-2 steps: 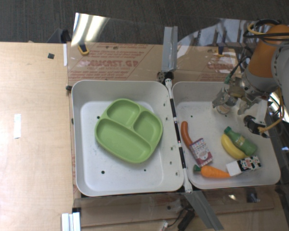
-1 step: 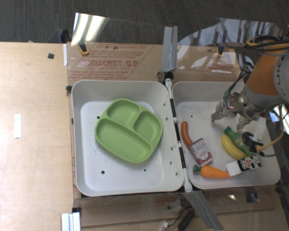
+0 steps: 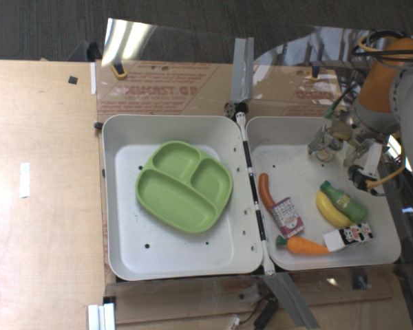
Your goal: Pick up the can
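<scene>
Camera view shows the pick not yet made: the can [image 3: 287,215], seemingly the pink-labelled one, lies untouched in the right bin [image 3: 289,150] toward its front left, while the gripper [image 3: 323,148], open or closed I cannot tell, hangs over that bin's back.

— How are the two bins finished?
— The left bin [image 3: 117,184] and right bin [image 3: 289,143] are seen as smooth white plastic with a faint sheen.
— And the divided plate [image 3: 184,185]?
— Matt green plastic is shown, smooth throughout.
— The bench [image 3: 41,184]?
— Pale wood with a dull surface is seen; brown cardboard [image 3: 165,88] lies behind the bins, under glossy clear sheeting.
— The banana [image 3: 330,210] and carrot [image 3: 304,246]?
— A slightly shiny, plastic-like look is given.
</scene>
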Motion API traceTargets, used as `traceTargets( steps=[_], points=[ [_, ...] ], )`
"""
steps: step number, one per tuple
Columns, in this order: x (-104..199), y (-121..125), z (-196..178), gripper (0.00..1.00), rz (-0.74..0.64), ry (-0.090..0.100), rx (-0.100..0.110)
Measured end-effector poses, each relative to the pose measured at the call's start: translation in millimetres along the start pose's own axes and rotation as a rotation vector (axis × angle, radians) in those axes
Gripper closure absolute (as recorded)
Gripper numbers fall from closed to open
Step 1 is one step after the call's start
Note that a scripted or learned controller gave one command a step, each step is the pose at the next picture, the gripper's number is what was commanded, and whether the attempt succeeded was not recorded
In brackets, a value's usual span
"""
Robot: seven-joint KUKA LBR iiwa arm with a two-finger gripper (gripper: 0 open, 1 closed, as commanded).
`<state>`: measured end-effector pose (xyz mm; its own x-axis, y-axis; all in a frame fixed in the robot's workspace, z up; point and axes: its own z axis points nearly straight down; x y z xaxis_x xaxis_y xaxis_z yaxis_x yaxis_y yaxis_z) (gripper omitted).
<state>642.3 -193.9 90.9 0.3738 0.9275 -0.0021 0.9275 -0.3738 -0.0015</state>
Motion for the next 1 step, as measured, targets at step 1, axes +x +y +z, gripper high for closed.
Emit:
traceTargets(
  steps=[1],
  points=[
    [-2.6,7.9,-0.5,0.00,-0.006,0.005,0.002]
  ],
)
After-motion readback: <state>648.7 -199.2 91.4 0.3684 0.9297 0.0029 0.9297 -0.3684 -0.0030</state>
